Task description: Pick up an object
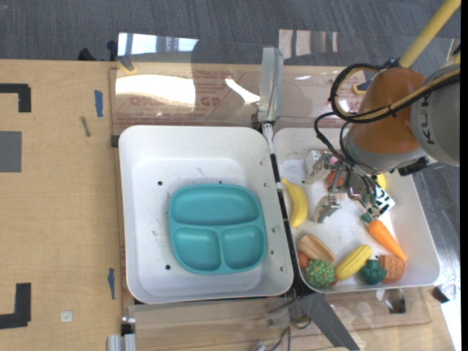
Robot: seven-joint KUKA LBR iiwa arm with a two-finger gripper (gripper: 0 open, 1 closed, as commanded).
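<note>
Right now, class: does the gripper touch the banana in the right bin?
Apart. The camera view shows bare white bin floor between the gripper and the banana.

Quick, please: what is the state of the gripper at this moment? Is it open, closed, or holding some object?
Gripper: above the right bin, near the banana; open or closed cannot be told, and nothing is visibly held.

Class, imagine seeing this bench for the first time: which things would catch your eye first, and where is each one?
The teal divided tray stands out first, lying in the middle of the left bin. Next comes the arm's orange band at upper right, with the gripper hanging over the right bin. Bright toy food sits there: a banana by the left wall and a carrot toward the right.
</note>
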